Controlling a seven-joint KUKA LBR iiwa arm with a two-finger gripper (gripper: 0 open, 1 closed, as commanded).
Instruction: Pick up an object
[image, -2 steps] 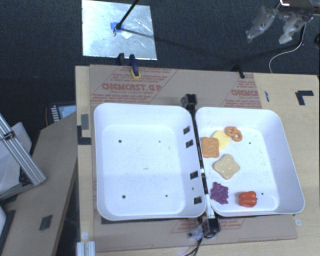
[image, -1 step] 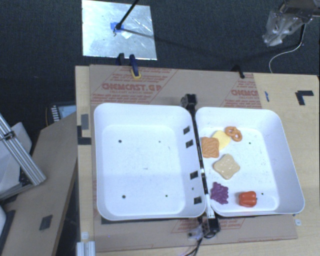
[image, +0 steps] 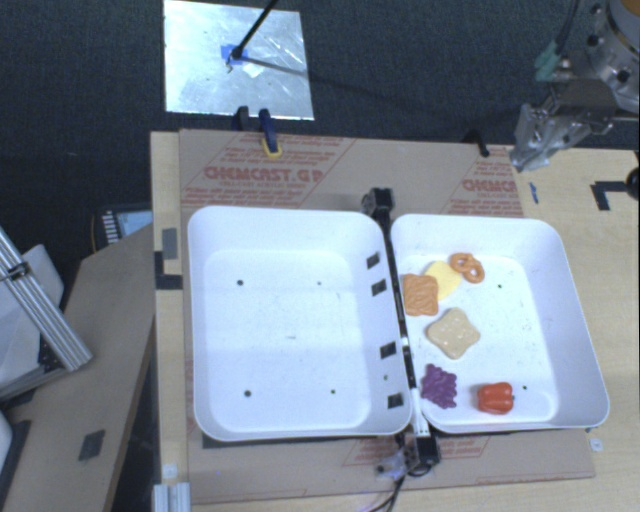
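White right bin (image: 560, 290) holds every candidate, the pretzel (image: 466, 266), bread slice (image: 453, 333), grapes (image: 438, 386) and red pepper (image: 495, 398), while the gripper (image: 535, 140) hangs high beyond it, its grip unreadable, so nothing seems picked yet.

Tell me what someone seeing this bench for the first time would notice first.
Probably the cluster of small toy foods in the right white bin: an orange pretzel, a tan waffle square, a pale slice of bread, purple grapes and a red pepper. The grey arm's gripper hangs at upper right, beyond the bins.
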